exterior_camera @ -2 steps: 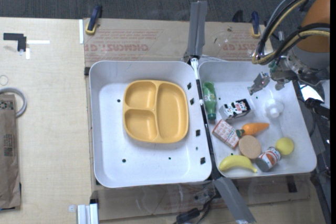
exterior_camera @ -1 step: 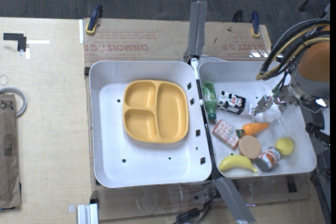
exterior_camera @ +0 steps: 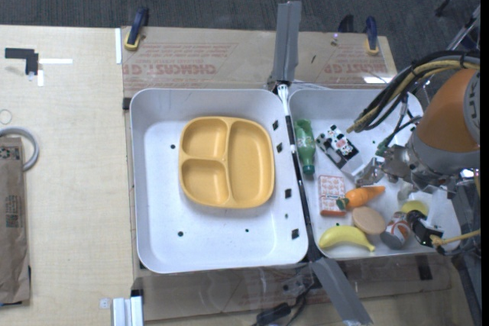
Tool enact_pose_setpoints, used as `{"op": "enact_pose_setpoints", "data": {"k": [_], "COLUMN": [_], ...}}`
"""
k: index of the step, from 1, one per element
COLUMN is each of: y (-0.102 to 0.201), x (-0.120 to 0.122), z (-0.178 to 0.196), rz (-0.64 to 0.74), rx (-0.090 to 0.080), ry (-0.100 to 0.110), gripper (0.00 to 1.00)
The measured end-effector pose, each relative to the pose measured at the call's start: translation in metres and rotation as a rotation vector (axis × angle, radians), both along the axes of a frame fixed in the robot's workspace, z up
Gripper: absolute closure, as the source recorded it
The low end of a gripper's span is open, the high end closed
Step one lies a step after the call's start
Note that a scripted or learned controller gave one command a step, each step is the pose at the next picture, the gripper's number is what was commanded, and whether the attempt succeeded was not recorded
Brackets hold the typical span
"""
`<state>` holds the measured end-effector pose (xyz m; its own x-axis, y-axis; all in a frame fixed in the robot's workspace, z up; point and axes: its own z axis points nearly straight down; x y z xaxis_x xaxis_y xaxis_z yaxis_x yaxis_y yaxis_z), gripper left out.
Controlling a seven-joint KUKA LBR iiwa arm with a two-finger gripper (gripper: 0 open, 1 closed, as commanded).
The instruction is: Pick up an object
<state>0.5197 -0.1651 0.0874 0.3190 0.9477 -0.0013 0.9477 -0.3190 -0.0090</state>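
The right bin (exterior_camera: 328, 99) holds several small objects. A green bottle (exterior_camera: 306, 147) lies along its left wall, with a black-and-white cow-patterned item (exterior_camera: 337, 143) beside it. An orange carrot (exterior_camera: 362, 197) lies mid-bin, beside a small printed packet (exterior_camera: 331, 190). A yellow banana (exterior_camera: 345, 237) and a round tan disc (exterior_camera: 369, 221) rest near the front wall. A small can (exterior_camera: 396, 232) and a yellow piece (exterior_camera: 415, 206) lie to the right. My gripper (exterior_camera: 380, 170) hangs low over the bin, just above and right of the carrot.
The left bin (exterior_camera: 157, 240) holds a yellow three-compartment plate (exterior_camera: 228, 162). Grey and yellow cables (exterior_camera: 397, 91) arc over the right bin's back right corner. The arm's orange band (exterior_camera: 451, 114) stands at the right edge. A brown paper bag (exterior_camera: 11, 217) lies on the bench at far left.
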Motion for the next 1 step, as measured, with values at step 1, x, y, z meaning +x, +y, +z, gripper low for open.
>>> {"op": "enact_pose_setpoints", "data": {"k": [1], "y": [0.0734], "x": [-0.0144], "z": [0.1002], "rz": [0.401], "rx": [0.001], "ry": [-0.001], "gripper": [0.0]}}
